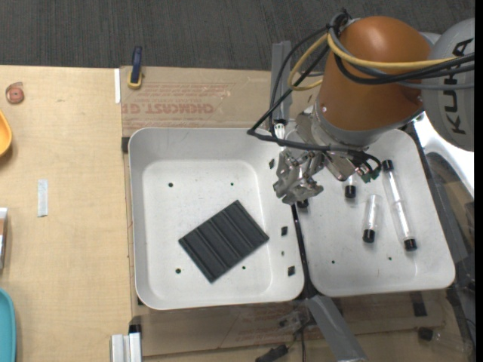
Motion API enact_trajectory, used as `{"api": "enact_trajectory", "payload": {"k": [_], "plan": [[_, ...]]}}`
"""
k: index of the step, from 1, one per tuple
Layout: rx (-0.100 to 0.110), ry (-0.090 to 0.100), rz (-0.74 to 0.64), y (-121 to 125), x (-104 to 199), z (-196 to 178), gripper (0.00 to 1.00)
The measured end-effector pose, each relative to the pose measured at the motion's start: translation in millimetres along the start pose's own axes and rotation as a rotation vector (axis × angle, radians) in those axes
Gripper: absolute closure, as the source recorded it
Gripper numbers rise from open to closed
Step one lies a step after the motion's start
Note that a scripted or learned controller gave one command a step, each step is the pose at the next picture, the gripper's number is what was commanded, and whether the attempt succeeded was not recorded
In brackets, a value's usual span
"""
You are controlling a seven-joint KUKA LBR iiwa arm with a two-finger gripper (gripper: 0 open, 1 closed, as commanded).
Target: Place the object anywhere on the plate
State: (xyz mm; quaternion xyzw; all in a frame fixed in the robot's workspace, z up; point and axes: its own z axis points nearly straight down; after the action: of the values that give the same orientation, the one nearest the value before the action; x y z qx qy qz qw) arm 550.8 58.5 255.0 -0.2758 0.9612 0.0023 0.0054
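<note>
over the seam between the bins, the jaws [299, 185] hang; open or clenched, i cannot tell. the plate [224, 240] lies down-left of them, the tubes [385, 206] to their right. risk: nothing carried means nothing placed. the wrist hides whatever sits beneath.

Grey arm [453, 74] marked KUKA; orange band [373, 66] looped by yellow and black cables [302, 66]; metal gripper [296, 181].

tool [299, 185] fingers' state unclear, wrist-shadowed
</note>
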Motion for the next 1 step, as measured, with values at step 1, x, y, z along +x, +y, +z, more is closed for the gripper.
{"api": "enact_trajectory", "payload": {"k": [1], "plan": [[0.001, 0.009, -0.187, -31.1, 22.3, 9.0, 1.0]]}}
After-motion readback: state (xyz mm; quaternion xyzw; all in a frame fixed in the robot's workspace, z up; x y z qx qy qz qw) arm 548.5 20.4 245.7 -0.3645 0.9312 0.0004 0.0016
